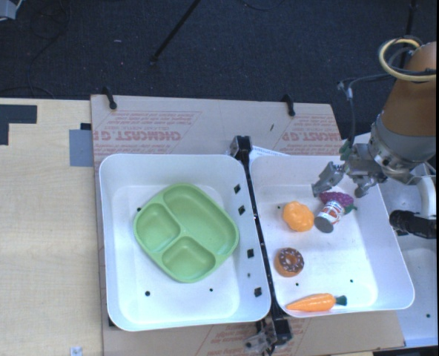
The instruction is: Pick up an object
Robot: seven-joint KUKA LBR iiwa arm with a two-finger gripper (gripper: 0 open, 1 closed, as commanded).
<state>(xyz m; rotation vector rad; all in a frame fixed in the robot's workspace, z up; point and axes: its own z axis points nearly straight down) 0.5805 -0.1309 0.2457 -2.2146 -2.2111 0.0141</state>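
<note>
Wooden bench (34,243), dark floor (205,35), two white bins (123,176)

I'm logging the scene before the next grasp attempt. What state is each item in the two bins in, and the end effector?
Green divided plate: flat in the left bin, nothing on it.
Orange fruit: resting loose in the right bin.
Small can: tipped on its side.
Purple item: beside the can, touching it.
Donut: lying flat.
Carrot: lying near the front wall.
End effector: above the can, holding nothing.
</note>
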